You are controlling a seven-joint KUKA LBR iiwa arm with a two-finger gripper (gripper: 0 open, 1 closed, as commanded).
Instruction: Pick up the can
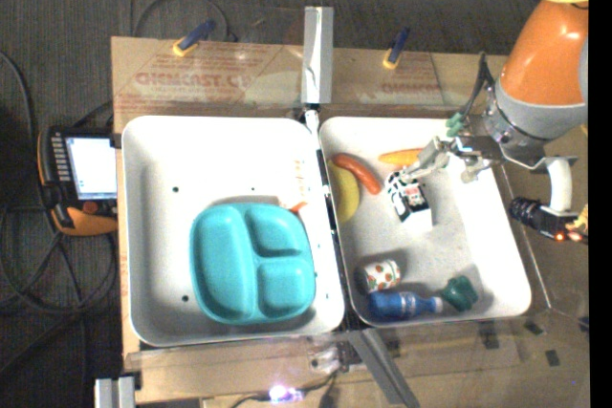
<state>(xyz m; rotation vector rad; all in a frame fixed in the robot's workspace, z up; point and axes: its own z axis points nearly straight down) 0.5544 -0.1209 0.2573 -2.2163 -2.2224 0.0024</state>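
Note:
The can (381, 275) is small and white with red spots. It lies on its side in the front part of the right bin (497, 234), just above a blue bottle (402, 305). My gripper (426, 165) hangs over the back of the right bin, well behind the can and to its right. It is above a small white, black and red carton (409, 197). Nothing can be seen held in it.
In the right bin there are also a yellow banana (346, 194), a red sausage-shaped piece (356, 172), an orange carrot (400, 155) and a dark green object (461, 291). The left bin (153, 158) holds a teal divided plate (253, 263). A metal divider post (316, 53) stands behind the bins.

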